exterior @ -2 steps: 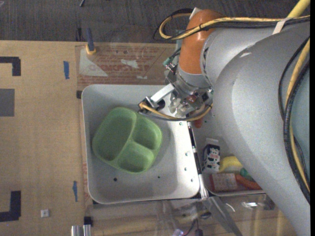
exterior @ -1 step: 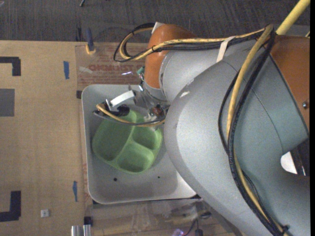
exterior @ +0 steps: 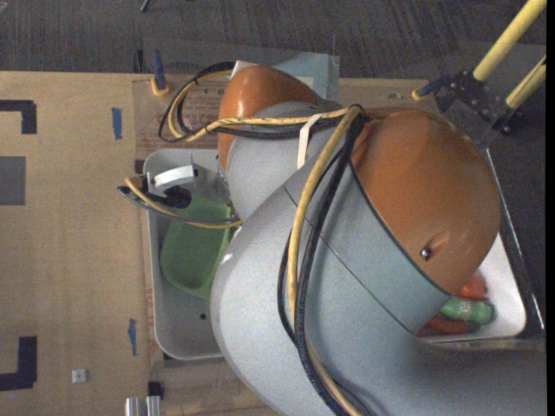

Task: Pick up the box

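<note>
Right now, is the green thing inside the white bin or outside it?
Inside. The green thing lies within the left white bin, whose rim shows around it; the arm covers its right side.

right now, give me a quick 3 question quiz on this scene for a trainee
1. True or false: the green item lies in the left bin of the view.
2. Which bin holds the red and green items? A: left bin. B: right bin.
3. Fill in: the cables running along the arm are yellow and ____.

Key: 1 true; 2 B; 3 black.
</note>
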Available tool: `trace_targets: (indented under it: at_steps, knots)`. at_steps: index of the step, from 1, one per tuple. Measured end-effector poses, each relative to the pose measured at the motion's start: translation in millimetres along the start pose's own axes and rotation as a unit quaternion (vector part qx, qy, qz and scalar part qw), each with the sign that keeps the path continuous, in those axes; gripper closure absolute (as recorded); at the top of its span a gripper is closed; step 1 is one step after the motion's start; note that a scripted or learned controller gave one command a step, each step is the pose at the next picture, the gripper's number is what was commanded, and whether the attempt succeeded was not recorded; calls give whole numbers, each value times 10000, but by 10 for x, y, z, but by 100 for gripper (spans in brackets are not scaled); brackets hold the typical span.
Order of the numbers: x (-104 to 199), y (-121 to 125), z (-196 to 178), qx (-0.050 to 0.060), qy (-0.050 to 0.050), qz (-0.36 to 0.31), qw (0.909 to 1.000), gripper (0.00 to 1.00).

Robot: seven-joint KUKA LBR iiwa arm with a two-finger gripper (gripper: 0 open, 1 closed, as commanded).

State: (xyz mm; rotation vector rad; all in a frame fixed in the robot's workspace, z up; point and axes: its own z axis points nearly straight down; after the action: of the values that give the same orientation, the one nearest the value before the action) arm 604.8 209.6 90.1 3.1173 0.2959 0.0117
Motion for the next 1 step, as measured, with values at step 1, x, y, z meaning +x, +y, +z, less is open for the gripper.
trace_targets:
  at_steps: [1]
  knots:
    - [-366, -211, -1172, 46, -61, -943, 9955, 100]
